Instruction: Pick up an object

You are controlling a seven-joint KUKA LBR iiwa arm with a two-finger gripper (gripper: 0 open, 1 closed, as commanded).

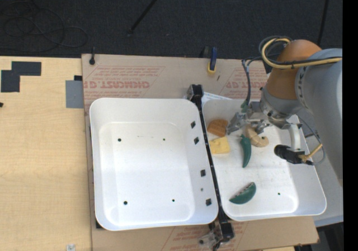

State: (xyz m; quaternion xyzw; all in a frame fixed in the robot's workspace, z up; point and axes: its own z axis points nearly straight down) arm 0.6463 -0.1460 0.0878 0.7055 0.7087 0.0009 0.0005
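My gripper (pixel 249 123) hangs low over the back part of the right bin (pixel 305 202). Just below it lie a slim dark green pepper-shaped piece (pixel 245 151) and a tan round piece (pixel 259 140), both close to the tip. To its left sit a brown bun-like piece (pixel 217 127) and a pale yellow chunk (pixel 220 146) by the bin's left wall. A green crescent slice (pixel 243 194) lies nearer the front. Nothing is visibly lifted off the bin floor.
The left bin (pixel 100 132) stands beside the right one, with a black divider rail (pixel 202 149) between them. The grey arm with its orange band (pixel 299 54) covers the right bin's far right corner. A blue clamp (pixel 212 64) stands at the board's back edge.
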